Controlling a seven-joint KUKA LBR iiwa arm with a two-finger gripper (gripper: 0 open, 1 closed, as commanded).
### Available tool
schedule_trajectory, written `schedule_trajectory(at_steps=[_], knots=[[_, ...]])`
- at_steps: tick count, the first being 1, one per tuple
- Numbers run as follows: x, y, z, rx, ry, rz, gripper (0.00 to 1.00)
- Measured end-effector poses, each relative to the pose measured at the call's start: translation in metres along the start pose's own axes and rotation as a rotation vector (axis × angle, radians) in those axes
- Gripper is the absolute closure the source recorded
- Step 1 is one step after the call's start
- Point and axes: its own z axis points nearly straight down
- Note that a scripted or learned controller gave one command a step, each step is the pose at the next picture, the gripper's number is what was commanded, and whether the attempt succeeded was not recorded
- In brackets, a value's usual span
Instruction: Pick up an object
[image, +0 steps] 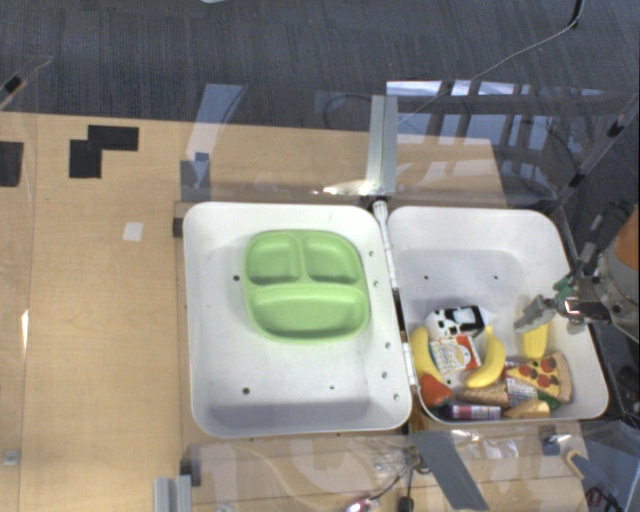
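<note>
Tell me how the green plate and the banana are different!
The green plate is big and flat, with three sections; the banana is small and curved. The plate lies alone in the left bin; the banana sits in a pile of toys in the right bin. Both are brightly coloured and lie in white bins.

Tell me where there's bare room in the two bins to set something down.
Left bin: bare floor all round the green divided plate, widest along the near edge. Right bin: the far half is bare. Its near part is crowded with the toy pile, and the pincer hangs at the right wall.
</note>
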Motion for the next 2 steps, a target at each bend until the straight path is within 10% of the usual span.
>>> schedule_trajectory(at_steps=[1, 2], knots=[[0.031, 0.002, 0.097, -0.019, -0.005, -0.347, 0.0], [0.033, 0.005, 0.086, -0.025, -0.004, -0.348, 1.0]])
